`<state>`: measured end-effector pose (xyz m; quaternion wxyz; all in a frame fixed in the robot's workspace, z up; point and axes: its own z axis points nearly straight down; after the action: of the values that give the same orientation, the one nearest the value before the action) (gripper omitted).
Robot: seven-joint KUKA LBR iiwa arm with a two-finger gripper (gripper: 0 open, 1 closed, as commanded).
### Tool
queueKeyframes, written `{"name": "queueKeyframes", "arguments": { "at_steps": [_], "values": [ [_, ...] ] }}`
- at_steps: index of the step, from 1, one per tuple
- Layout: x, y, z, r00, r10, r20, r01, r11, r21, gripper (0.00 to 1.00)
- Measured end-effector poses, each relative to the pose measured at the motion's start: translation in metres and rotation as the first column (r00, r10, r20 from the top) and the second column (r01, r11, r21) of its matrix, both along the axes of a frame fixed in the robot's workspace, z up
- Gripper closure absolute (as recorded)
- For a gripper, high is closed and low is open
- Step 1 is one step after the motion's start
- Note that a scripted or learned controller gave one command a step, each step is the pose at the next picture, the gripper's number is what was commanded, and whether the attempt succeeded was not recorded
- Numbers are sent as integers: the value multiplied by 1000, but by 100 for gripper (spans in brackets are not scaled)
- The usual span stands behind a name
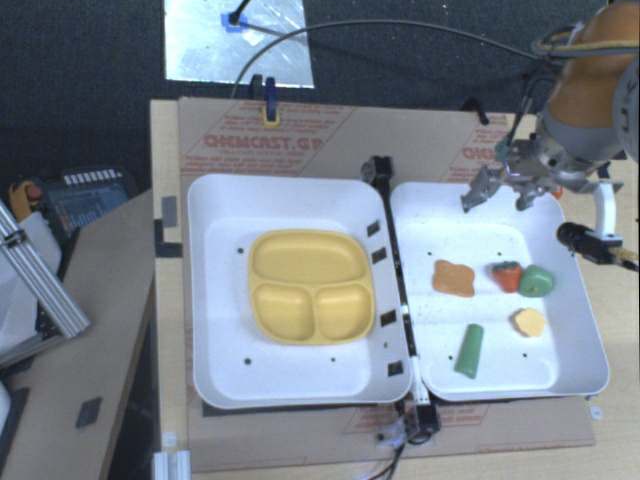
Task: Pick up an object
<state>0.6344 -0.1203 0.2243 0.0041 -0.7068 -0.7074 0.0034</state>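
Note:
My gripper (497, 197) hangs over the far edge of the right bin (580, 368), its two fingers spread open with nothing between them. Below it in that bin lie an orange flat piece (453, 278), a red-orange piece (507, 275) touching a green round piece (537, 281), a yellow wedge (529, 322) and a green cylinder (469, 349). All of them sit nearer the camera than the gripper, apart from it.
The left bin (215, 268) holds a yellow divided tray (310, 286). A black divider (390, 268) runs between the two bins. Cardboard (330, 133) lies under both bins. A cable arcs above the far side.

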Motion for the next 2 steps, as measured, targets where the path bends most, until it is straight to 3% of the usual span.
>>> {"name": "queueKeyframes", "arguments": {
  "at_steps": [1, 2],
  "values": [
    [2, 0, 7, 1000, 2, 12, -2, 1000, -1, 0],
    [-1, -3, -34, 1000, 0, 12, 0, 1000, -2, 0]
  ]
}}
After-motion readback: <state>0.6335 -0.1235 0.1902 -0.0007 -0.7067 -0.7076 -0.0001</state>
